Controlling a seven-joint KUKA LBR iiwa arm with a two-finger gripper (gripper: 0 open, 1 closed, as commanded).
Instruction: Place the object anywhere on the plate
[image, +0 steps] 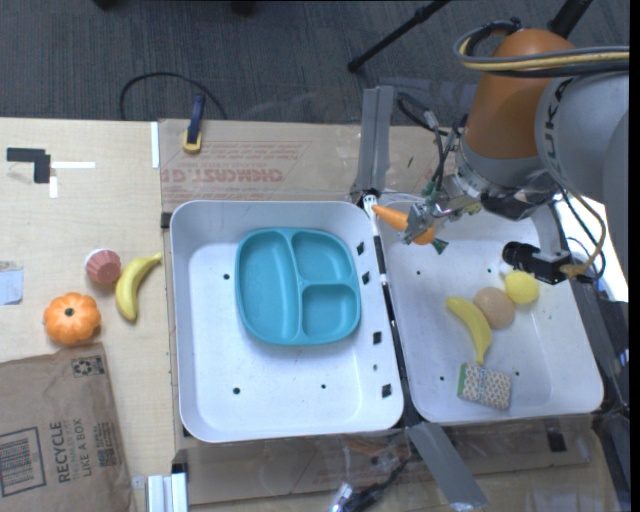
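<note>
gripper (428, 222) gripping carrot (405, 219), fingertips blurred

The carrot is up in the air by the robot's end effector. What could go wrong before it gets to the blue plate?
1. The carrot sits at the tip of the end effector, above the right bin; the grip looks shallow, so it might slip and fall there.
2. The wall between the bins lies on the way to the plate; a low pass could knock the carrot loose.
3. The plate has raised dividers, so the carrot could roll off.
</note>
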